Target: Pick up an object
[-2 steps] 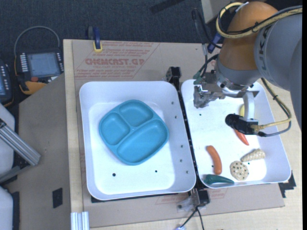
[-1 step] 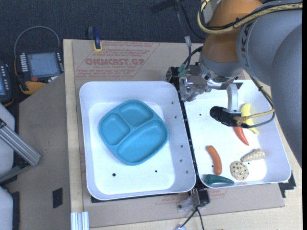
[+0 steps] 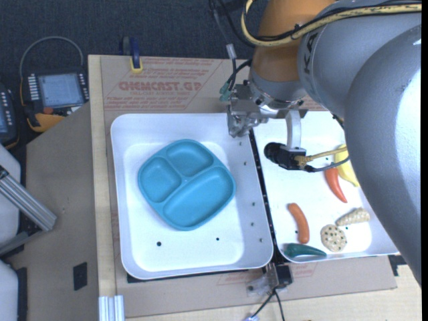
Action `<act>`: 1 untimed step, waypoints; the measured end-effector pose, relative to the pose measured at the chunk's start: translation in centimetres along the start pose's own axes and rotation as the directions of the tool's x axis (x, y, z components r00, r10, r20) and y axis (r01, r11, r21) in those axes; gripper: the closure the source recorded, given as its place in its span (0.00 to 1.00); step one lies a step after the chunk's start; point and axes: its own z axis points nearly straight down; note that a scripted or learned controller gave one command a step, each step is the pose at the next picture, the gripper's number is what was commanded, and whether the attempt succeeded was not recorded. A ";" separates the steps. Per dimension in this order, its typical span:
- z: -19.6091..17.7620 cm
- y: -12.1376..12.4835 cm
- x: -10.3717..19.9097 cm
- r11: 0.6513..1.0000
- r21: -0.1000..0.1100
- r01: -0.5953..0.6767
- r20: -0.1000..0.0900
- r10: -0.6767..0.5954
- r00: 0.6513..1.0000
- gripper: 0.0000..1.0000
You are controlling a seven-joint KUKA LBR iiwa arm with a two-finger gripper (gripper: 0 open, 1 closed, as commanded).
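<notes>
Grey end effector (image 3: 239, 124) above white bin's (image 3: 119, 179) rim, near blue plate (image 3: 187, 182), opening cannot be told

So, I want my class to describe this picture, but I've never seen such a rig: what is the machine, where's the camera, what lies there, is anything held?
The grey machine with the orange band is a robot arm; its gripper hangs where the two white bins meet. One camera looks down at a slant. The picture's left bin holds a blue divided plate. The right bin holds toy food: a sausage, a red pepper, a banana, a biscuit. Nothing looks held.
</notes>
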 end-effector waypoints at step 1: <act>0.0 0.0 -0.1 1.000 0.001 -0.001 0.000 0.001 1.000 0.00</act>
